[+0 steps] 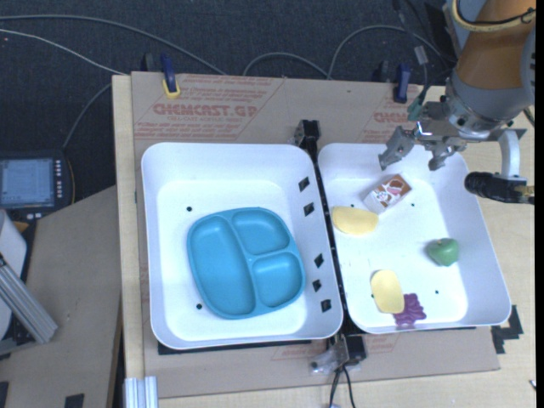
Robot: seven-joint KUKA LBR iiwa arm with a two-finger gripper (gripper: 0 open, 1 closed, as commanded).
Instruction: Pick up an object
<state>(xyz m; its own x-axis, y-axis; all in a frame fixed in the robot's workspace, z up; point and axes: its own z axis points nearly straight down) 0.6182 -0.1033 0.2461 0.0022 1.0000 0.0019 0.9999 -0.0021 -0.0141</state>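
Objects for picking all lie in the right bin (484, 228), but going from the left edge of the desk (212, 92), the left bin (161, 228) comes first, holding a blue divided plate (246, 262) with three compartments, set slightly toward that bin's near side. Past the black clips along the seam between the two bins, a pale yellow piece (354, 221) rests near the right bin's left wall, and a second yellow piece (388, 291) sits toward its near edge, touching a small purple item (411, 310) just beside it. A small red-and-white packet (388, 192) lies tilted in the far half of that bin, and a green item (443, 251) sits alone toward the right wall, well apart from the others. The tool (422, 153) hangs over the far edge of the right bin, just beyond the packet, its two fingers spread apart and grasping nothing, with the grey and orange arm (493, 49) rising behind it toward the desk's far right corner.
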